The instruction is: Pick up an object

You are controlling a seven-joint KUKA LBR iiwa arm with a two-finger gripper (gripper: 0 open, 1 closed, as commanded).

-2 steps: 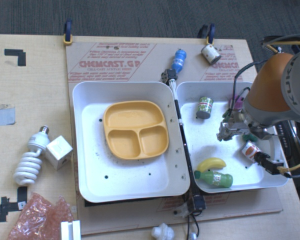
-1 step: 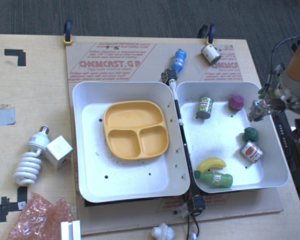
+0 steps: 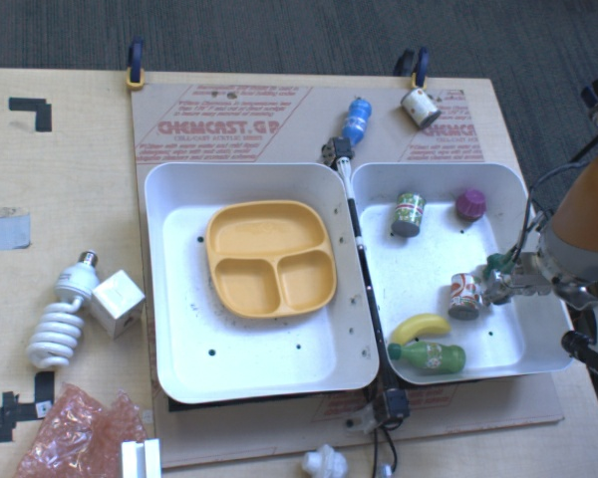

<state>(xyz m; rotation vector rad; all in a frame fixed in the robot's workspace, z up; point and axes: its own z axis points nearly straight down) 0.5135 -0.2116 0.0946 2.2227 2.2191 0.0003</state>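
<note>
A small red-and-white can point(image 3: 465, 295) is seen tilted in the right bin point(image 3: 508, 352), just above a yellow banana point(image 3: 420, 328) and green bottle point(image 3: 429, 358).

The two bins, the left bin point(image 3: 169, 297) and the right bin point(image 3: 513, 342), are plain white; in the left lies a pale orange-yellow divided tray point(image 3: 271, 257), and the right holds a green-labelled can point(image 3: 409, 213), a magenta-purple knob-like thing point(image 3: 469, 204), a red-and-white can point(image 3: 465, 295), a yellow banana point(image 3: 420, 328) and a green bottle point(image 3: 431, 358) with a red patch on it. The surface point(image 3: 60, 88) is pale tan; the cardboard sheet point(image 3: 219, 122) under the bins is light brown with red print; on it lies a blue-and-clear bottle point(image 3: 355, 121); at the left lie a white spiral bulb point(image 3: 62, 323), a white cube point(image 3: 118, 302) and a crinkled pinkish-red bag point(image 3: 80, 431).
</note>
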